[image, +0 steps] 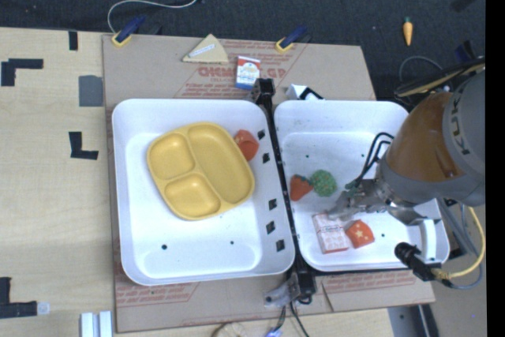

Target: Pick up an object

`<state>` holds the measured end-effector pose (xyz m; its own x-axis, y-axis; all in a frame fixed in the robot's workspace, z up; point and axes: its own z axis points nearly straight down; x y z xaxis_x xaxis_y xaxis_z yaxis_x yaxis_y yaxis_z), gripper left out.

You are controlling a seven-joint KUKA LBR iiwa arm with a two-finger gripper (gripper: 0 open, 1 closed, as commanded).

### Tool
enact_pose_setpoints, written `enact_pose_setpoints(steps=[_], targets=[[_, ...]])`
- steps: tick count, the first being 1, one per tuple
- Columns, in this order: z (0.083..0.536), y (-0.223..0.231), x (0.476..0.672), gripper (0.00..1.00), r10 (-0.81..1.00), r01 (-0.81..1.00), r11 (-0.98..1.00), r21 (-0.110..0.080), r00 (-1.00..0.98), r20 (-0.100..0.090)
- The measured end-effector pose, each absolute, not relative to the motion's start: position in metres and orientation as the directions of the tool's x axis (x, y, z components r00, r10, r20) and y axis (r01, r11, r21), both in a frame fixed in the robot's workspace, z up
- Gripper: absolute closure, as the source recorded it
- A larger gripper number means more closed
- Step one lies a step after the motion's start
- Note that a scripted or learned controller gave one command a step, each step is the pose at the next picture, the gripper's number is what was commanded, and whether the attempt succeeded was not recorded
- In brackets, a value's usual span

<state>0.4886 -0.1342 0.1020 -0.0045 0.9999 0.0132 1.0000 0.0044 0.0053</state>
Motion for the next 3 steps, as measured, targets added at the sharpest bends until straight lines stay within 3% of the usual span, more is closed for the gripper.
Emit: enact_pose_setpoints(steps=[1,2,3], targets=[[0.184,-0.090,0.484,1.00,1.000,1.000,0.002,0.000,-0.002,0.001],[0.132,-0.120,0.528,1.00,1.000,1.000,0.000,-0.003,0.000,-0.001],[0.132,-0.120,0.528,0.00,1.000,1.000,0.000,-0.002,0.000,-0.001]])
